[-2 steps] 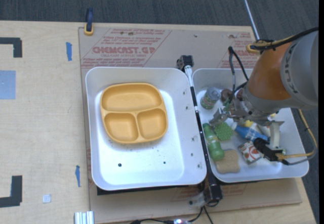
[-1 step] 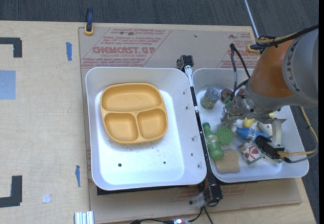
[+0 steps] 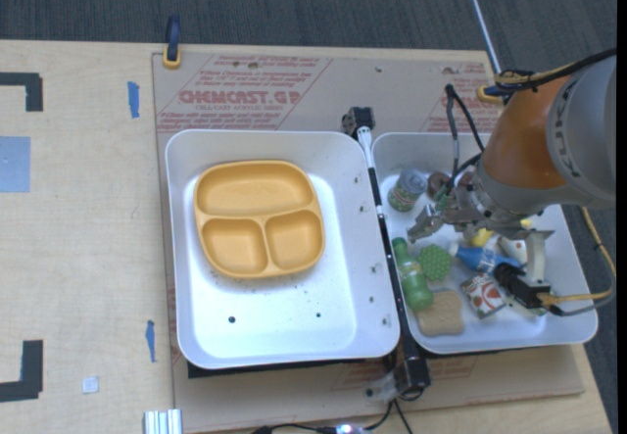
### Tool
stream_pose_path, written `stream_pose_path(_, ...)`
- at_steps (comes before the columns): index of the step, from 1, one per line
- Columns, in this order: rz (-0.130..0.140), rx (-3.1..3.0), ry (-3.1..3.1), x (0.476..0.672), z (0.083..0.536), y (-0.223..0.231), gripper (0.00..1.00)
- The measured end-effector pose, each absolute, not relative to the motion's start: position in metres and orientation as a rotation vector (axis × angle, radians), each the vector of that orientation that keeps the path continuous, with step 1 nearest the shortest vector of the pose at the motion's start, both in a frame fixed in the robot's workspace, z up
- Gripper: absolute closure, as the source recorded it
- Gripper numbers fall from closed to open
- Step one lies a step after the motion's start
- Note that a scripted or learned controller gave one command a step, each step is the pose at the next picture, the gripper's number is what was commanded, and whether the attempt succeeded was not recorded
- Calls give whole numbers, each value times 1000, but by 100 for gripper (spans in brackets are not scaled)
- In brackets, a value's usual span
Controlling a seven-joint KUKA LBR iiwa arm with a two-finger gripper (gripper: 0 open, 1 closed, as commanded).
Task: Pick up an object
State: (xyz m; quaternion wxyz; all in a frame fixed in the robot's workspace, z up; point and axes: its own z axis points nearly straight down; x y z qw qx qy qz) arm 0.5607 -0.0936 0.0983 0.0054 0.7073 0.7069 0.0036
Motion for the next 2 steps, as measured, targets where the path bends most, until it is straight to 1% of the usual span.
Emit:
stream_pose_path(1,15,2212,2211,562,109,-94,100)
stream_pose_path(2,15,2212,2211,562,109,-94,0)
